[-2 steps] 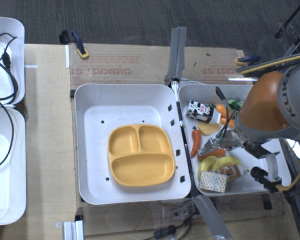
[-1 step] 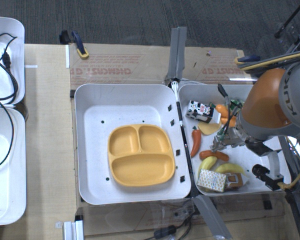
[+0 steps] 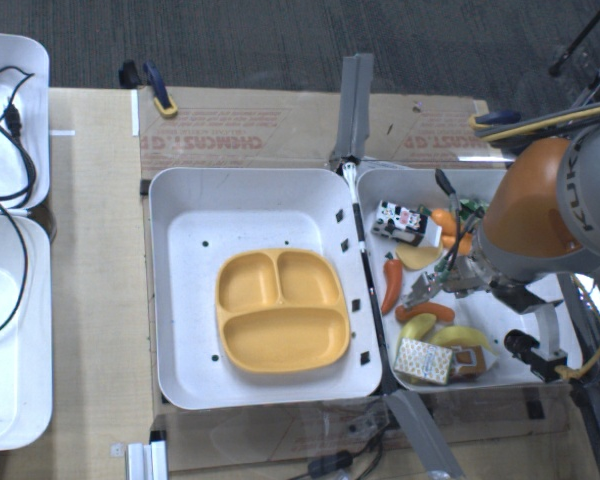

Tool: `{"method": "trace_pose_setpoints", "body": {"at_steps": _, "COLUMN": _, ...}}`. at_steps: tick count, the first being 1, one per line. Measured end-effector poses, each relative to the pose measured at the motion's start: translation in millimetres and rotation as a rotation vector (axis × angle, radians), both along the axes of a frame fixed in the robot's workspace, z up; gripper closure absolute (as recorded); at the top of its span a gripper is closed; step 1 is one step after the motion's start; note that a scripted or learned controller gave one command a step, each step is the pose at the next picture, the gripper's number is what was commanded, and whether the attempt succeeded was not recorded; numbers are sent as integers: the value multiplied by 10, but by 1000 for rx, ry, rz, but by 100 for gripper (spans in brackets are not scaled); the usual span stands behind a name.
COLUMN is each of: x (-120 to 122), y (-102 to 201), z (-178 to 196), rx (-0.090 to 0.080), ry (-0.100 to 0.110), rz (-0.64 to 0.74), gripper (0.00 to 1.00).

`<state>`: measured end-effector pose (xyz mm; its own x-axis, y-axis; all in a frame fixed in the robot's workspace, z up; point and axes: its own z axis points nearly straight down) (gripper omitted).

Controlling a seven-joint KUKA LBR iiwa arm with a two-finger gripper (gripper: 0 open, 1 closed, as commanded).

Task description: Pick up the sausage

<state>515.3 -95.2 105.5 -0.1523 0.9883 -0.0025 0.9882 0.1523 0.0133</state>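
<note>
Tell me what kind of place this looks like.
Probably a robot lab bench, not a kitchen: a robot arm reaches over two white bins, one holding a yellow divided plate, the other toy-like food such as a sausage.

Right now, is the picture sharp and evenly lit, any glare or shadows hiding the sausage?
In the camera view: lighting is soft and even, no strong glare on the white bins; the sausage is a little soft but readable; the arm casts faint shade over the right bin; the hand looks slightly blurred.
</note>
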Motion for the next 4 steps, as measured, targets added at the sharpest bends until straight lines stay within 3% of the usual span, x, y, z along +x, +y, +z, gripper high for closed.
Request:
{"method": "trace_pose_setpoints", "body": {"at_steps": 1, "x": 8, "y": -8, "z": 78, "rx": 0, "ry": 2, "rz": -4, "gripper": 100}}
{"method": "trace_pose_setpoints", "body": {"at_steps": 2, "x": 8, "y": -7, "z": 77, "rx": 1, "ry": 2, "rz": -3, "gripper": 0}}
{"method": "trace_pose_setpoints", "body": {"at_steps": 3, "x": -6, "y": -47, "z": -160, "rx": 1, "ry": 18, "rz": -17, "gripper": 0}}
{"method": "trace_pose_setpoints", "body": {"at_steps": 4, "x": 2, "y": -59, "z": -84, "rx": 1, "ry": 19, "rz": -20, "gripper": 100}}
